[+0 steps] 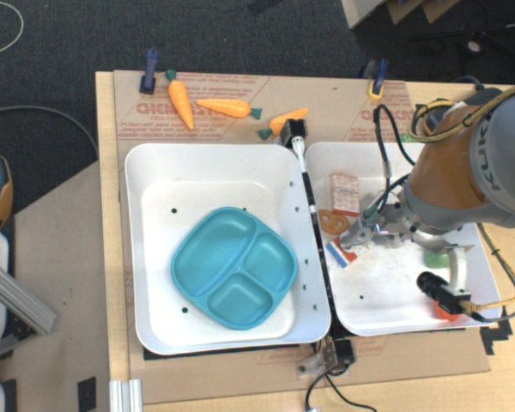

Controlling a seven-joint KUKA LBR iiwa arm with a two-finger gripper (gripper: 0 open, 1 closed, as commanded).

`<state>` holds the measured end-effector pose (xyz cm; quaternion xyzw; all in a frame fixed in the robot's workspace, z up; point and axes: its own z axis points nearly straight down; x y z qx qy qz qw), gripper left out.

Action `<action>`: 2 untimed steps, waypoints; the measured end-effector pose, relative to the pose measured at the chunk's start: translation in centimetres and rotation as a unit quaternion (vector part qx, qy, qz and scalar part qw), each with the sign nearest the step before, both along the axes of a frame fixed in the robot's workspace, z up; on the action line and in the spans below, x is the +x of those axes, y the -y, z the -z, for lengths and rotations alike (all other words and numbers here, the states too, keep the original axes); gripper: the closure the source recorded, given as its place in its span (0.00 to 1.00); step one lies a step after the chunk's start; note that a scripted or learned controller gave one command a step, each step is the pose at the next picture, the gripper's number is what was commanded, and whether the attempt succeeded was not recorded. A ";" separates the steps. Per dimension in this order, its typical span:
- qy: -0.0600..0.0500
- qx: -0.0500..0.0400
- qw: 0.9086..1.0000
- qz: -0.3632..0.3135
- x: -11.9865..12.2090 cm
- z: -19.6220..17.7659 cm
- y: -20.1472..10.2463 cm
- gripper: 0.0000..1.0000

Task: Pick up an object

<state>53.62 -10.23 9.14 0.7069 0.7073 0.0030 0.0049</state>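
Note:
My gripper reaches into the right bin from the right and hangs low near that bin's left wall. Just below its tip lies a small red, white and blue item. Close to its left sits a brown round snack. Farther back lies a pink packet. A green object peeks out under the wrist. I see nothing between the fingers.
The left bin holds a blue compartment plate. Three toy carrots lie on the cardboard behind the bins. Blue clamps stand at the back edge. A black divider rail separates the bins.

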 end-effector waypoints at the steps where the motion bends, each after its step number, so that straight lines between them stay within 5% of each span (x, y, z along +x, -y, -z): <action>1: -0.003 0.002 1.000 -0.002 -5.3 -9.9 -4.4 0.00; 2: -0.004 0.001 1.000 0.001 -5.1 -10.4 -4.1 1.00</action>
